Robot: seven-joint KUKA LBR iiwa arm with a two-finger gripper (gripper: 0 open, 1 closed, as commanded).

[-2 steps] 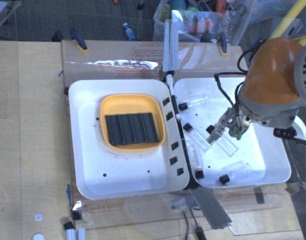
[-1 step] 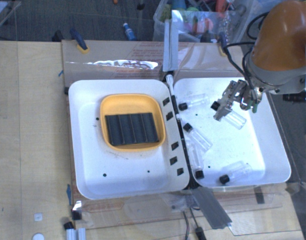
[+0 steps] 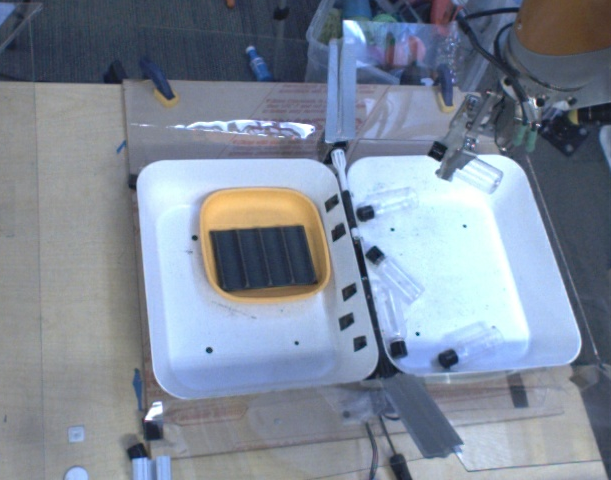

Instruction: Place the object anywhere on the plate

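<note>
Near edge of the bench point(image 3: 45, 268), w/ the yellow plate point(image 3: 265, 205) as landmark: plate sits in the left bin point(image 3: 175, 348), carrying a dark ribbed rectangular block point(image 3: 263, 258) that covers most of its floor. Right of the plate, past the divider, the right bin point(image 3: 545, 308) holds several clear black-capped vials; nearest one point(image 3: 470, 343) lies right and toward the camera from the plate, another point(image 3: 397, 280) just past the divider. Far right of the plate, at the bin's back rim, the end effector point(image 3: 463, 153) hangs w/ a clear vial point(image 3: 482, 174) touching its tip. Can't tell if it's clamped or free, or if the vial is actually held. Judgement: pick/lift step, transfer not begun. Next: confirm grip, lift clear of rim, carry left over divider to plate, drop on block or bare rim.
</note>
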